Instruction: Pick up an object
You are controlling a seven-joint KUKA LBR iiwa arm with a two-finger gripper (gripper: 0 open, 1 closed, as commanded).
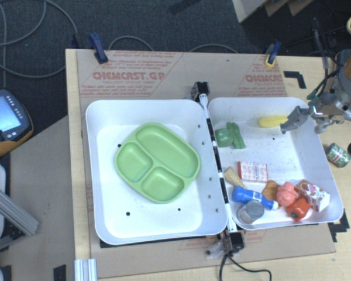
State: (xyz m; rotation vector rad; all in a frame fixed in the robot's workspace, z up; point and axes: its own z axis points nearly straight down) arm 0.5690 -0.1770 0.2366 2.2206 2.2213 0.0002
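Viewed from above at a slant, your arm (345,84) enters from the right edge and reaches over the upper right corner of the right bin (316,134), its wrist low above the rim. The claw (293,120) points left and slightly downward into the bin; one dark finger is visible, and you cannot tell whether the claw is spread or closed, though nothing is seen between its tips. Just left of the claw lies a yellow banana-shaped object (272,121), near it but apart from it. A green object (229,135) rests against the bin's left wall. Note the cluster along the lower edge of that bin: a small red-patterned box (253,171), a blue bottle (251,196) lying on its side, a grey round can (250,212), a pink and orange toy (288,194), and a red-and-white carton (313,195) toward the lower right corner. The left bin (105,127) holds a light green divided plate (157,162), lying flat near its centre. Both bins sit side by side on the worktop (76,157), touching along their shared edge.
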